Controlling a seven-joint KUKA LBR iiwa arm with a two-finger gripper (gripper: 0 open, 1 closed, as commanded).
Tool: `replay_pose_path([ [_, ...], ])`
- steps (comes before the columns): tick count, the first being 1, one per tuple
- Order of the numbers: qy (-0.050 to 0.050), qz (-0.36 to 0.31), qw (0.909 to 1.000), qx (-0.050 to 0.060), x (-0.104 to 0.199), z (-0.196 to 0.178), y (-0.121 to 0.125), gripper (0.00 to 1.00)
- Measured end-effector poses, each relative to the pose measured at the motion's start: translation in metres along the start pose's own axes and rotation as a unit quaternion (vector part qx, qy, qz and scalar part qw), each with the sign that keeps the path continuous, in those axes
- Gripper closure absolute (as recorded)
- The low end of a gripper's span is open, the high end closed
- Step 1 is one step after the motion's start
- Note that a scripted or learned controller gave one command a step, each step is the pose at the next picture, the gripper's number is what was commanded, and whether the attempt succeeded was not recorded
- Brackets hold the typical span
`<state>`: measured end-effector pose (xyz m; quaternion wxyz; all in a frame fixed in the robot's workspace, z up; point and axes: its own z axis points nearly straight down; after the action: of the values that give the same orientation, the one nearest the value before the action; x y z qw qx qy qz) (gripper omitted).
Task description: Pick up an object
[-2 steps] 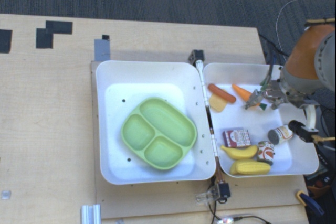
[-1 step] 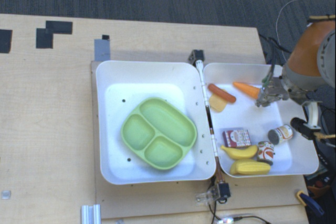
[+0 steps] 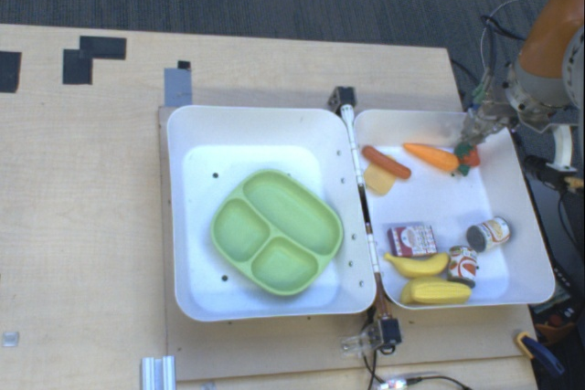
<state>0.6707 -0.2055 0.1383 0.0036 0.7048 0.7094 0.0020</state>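
Hovering over carrot [image 3: 431, 156] leafy end, gripper [image 3: 472, 142] finger state unreadable. Carrot likely light, stiff, smooth plastic; grasp across thick orange middle.

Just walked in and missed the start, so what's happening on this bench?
A grey and orange robot arm reaches in over the right bin, its end effector down at the green end of a carrot. Whether it has gripped the carrot is unclear. The left bin holds a green divided plate.
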Motion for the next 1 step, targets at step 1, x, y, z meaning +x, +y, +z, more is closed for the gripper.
replay_pose_path([
  [1, 0.000, 0.000, 1.0000, 0.001, -0.0003, -0.0416, -0.0003, 1.00],
])
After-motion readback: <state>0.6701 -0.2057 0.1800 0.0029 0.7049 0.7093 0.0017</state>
